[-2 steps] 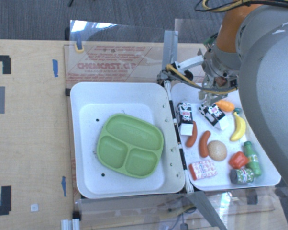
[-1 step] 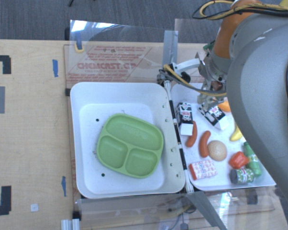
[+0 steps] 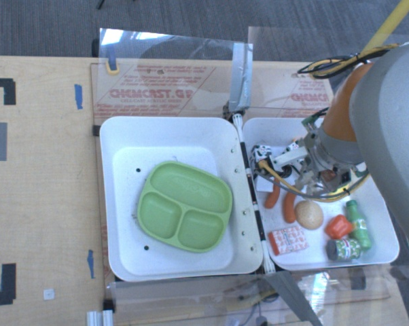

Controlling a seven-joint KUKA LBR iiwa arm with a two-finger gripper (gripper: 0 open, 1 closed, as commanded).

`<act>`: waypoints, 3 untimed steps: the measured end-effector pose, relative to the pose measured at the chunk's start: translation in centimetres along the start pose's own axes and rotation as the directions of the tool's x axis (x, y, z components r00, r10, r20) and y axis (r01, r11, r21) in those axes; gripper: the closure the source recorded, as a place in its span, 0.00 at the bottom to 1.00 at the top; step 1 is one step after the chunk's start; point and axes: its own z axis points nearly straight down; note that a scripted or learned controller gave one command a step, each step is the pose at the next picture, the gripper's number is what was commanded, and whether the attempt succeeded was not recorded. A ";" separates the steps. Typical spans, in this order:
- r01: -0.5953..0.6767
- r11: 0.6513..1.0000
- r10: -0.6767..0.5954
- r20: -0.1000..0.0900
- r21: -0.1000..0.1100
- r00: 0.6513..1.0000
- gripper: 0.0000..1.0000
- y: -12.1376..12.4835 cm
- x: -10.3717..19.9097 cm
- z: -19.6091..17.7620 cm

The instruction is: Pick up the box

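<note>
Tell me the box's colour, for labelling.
Red and white patterned box, seen in the camera view.

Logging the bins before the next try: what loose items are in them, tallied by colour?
Green: 3, divided plate, bottle, can
Orange-red: 3, two sausage shapes, pepper-like piece
Tan: 1, round bun-like item
Red and white: 1, box
Total: 8, anything under the arm aside.

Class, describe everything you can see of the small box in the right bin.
The box is small, flat and rectangular, white with a red printed pattern, seemingly cardboard. It lies flat, slightly askew, on the floor of the right bin, near the front left corner beside the dividing wall. It looks closed and undamaged. An orange sausage and a tan ball sit just behind it; whether they touch it is unclear.
</note>
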 end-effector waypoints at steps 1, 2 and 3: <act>0.123 0.992 -0.123 -0.017 -0.010 0.992 1.00 1.8 -7.6 1.9; 0.302 0.953 -0.302 -0.003 -0.004 0.953 1.00 0.9 -6.1 1.9; 0.295 0.956 -0.295 -0.002 -0.003 0.956 1.00 -4.7 -3.9 -12.0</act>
